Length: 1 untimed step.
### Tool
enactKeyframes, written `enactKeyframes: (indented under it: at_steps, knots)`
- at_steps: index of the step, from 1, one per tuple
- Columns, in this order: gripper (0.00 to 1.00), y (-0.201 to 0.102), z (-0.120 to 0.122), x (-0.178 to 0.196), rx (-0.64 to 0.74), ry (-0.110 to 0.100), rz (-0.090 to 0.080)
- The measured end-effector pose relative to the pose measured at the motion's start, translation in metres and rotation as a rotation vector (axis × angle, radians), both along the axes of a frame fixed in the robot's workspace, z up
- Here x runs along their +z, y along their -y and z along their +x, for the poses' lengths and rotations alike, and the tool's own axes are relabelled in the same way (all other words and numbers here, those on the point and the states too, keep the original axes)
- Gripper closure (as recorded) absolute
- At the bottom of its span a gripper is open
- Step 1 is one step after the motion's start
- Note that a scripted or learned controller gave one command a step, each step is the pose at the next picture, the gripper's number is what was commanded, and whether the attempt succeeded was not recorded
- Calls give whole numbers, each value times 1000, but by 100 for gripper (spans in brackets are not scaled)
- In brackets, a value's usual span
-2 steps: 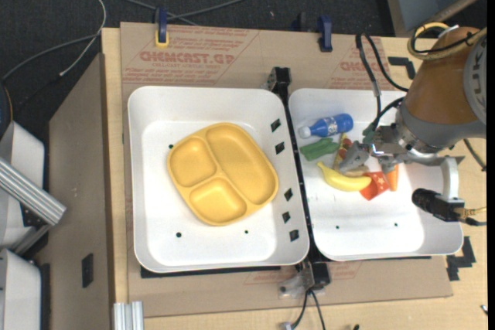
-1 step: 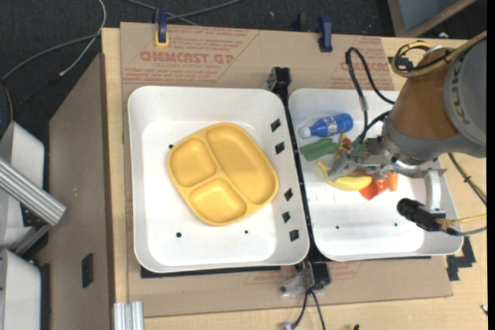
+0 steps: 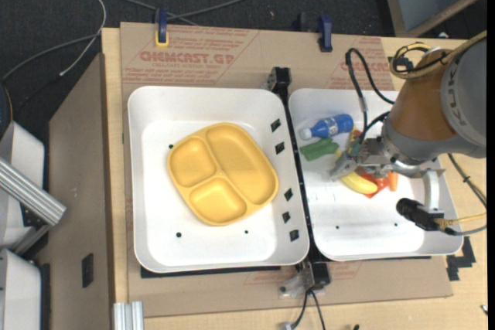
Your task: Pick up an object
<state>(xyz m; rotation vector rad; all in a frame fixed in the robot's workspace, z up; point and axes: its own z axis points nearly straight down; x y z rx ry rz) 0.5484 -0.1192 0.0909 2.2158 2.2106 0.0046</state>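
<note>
Objects: a small heap of toys lies in the right bin (image 3: 371, 239), near its upper middle. It holds a blue bottle (image 3: 329, 126), a green piece (image 3: 319, 150), a yellow banana-like piece (image 3: 357, 183) and a small orange-red piece (image 3: 384, 183) touching the yellow one.
Hand: the hand (image 3: 363, 165) is low over the heap, just beside the yellow and orange-red pieces; the wrist hides it from above, so I cannot tell how it is set.
Arm: the arm (image 3: 421, 113) reaches in from the right, its orange band just above the wrist.
Done so far: the arm is down at the heap. No toy can be seen lifted off the bin floor, so I judge the pick as not yet made.
Left to do: close on one piece, most likely the yellow or the orange-red one, then raise it clear of the bin.
Left bin: the left bin (image 3: 147, 189) holds a yellow divided tray (image 3: 223, 172) with three compartments, well apart from the hand.
Writing: the brown board (image 3: 201, 54) under the bins carries red print along its top edge, reading roughly "CHEMCAST GP"; smaller lines below it are too small to read.
Bottle label: a pale band shows on the bottle, with no legible text.
Clamps: two blue clamps (image 3: 162, 25) grip the top edge of the worktop.
</note>
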Motion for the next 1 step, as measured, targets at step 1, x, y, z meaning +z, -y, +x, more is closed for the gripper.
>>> enactKeyframes:
  at_steps: [1]
  knots:
    - [100,-2,5,14,3,13,2]
